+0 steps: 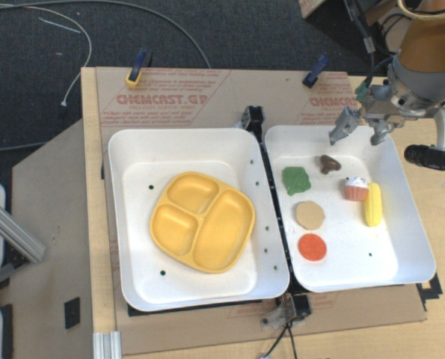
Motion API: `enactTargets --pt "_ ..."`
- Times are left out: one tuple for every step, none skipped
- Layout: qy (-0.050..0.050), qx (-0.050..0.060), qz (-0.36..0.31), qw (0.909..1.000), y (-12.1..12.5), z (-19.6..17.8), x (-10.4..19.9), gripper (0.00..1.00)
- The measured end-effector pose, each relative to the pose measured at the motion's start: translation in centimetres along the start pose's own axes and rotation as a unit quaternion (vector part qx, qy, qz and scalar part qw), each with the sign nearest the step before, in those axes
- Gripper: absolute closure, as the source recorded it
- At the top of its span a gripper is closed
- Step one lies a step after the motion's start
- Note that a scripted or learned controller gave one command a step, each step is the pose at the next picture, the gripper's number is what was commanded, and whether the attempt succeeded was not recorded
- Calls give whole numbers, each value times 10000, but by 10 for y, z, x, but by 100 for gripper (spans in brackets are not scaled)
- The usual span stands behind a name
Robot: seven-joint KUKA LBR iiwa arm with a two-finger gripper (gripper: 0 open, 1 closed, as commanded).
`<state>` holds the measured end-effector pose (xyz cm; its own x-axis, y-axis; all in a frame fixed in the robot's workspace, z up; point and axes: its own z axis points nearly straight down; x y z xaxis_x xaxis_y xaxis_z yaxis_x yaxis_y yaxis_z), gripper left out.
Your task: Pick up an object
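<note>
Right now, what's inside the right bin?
The right bin holds six things: a green piece, brown lump, cupcake, yellow corn, tan cookie and red disc. The gripper hides part of its far rim.

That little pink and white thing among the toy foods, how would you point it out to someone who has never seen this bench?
Look at the right-hand white bin, the one with the small items. Near its right side lies a yellow corn cob; the cupcake sits touching its left. It alone has a pink base with white frosting, unlike its plain single-coloured neighbours.
</note>
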<state>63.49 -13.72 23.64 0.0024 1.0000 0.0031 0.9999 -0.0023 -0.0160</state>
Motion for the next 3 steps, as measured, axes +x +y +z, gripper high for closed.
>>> enactTargets --pt "-10 -70 -13 10000 2 -8 0 0" --pt "-7 -49 -15 10000 4 34 3 0" --pt "-8 -56 -12 10000 -1 93 3 0"
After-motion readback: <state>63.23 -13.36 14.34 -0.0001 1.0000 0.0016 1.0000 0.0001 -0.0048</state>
